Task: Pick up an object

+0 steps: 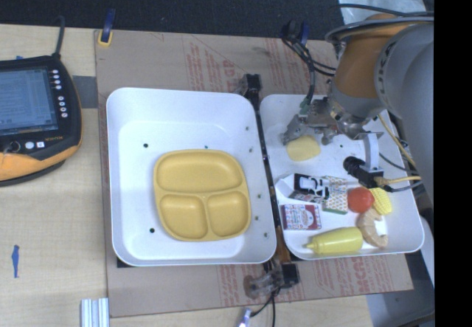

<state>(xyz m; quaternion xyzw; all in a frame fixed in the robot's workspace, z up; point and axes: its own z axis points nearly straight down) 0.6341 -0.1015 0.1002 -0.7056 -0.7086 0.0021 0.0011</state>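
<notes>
Gripper: the gripper (313,126) reaches into the back of the right bin (413,241), directly above a pale yellow object (303,148); whether it is clenched or released cannot be told.
Arm: grey with an orange band, the arm (383,67) enters from the right over the bin's far corner.
Pale yellow object: lies at the gripper's tip, touching or just beneath it; contact is unclear.
Other items, right bin: a yellow squeeze bottle (335,242) along the front wall, a red ball (361,200) beside a small yellow piece (382,201), and a red-and-white packet (301,216) near the divider.
Left bin: the left bin (133,170) holds a yellow three-compartment tray (200,194), flat at centre.
Bench: a handheld control tablet (33,122) sits at the far left.
</notes>
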